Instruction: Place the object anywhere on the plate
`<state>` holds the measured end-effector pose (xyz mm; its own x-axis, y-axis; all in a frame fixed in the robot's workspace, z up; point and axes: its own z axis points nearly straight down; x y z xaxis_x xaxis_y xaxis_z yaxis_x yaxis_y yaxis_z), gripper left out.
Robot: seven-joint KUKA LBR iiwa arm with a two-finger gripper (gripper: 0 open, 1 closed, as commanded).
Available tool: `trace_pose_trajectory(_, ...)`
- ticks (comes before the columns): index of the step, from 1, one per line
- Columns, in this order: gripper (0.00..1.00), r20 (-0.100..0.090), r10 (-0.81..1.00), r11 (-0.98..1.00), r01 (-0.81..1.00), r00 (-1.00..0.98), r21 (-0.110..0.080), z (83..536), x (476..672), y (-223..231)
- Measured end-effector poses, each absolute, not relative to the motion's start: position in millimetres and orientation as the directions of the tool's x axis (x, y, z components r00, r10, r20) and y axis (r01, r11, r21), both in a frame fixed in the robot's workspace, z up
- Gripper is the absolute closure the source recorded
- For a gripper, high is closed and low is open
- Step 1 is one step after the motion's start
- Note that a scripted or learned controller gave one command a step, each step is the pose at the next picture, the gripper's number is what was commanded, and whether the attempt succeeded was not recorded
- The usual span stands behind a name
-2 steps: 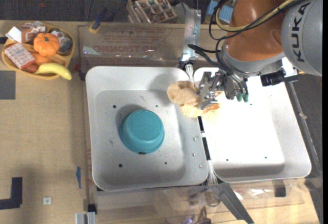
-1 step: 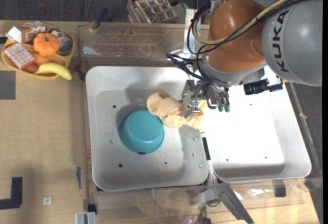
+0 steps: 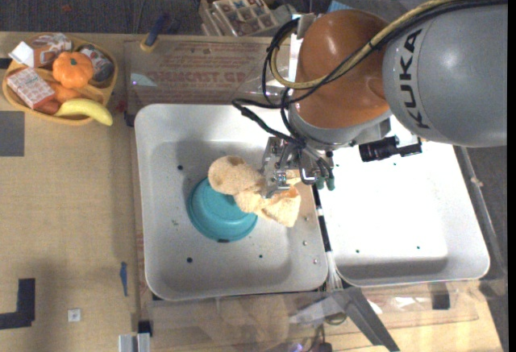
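At the far left of the bench sits a shallow basket [image 3: 16, 93] of toy food – an orange pumpkin [image 3: 72, 69], a yellow banana [image 3: 84, 109] and a few small cartons. To its right lies the left white bin [image 3: 161, 262], and near its middle a teal plate [image 3: 219, 216] rests on the floor of the bin. A pale tan, bread-like object [image 3: 234, 177] sits partly on the plate's far-right rim and spills off toward the right, where a second tan piece [image 3: 282, 209] lies on the bin floor, touching the first. The gripper [image 3: 278, 181] hangs directly over the meeting of these pieces – whether its jaws are spread or closed, or have hold of anything, cannot be told from this angle. Above it rises the orange band [image 3: 339, 68] and the grey arm [image 3: 451, 76], reaching in from the right over the right white bin [image 3: 403, 238].
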<state>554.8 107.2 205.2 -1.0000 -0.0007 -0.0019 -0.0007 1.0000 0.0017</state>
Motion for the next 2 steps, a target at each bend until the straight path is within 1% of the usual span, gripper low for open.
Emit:
trace_pose_trajectory(1, 1.00, -0.006, 0.000, 1.000, 0.000, -1.000, 0.003, 218.0, 540.7, 155.7)
trace_pose_trajectory(2, 0.00, -0.006, 0.000, 1.000, 0.000, -1.000, 0.003, 218.2, 540.8, 155.6)
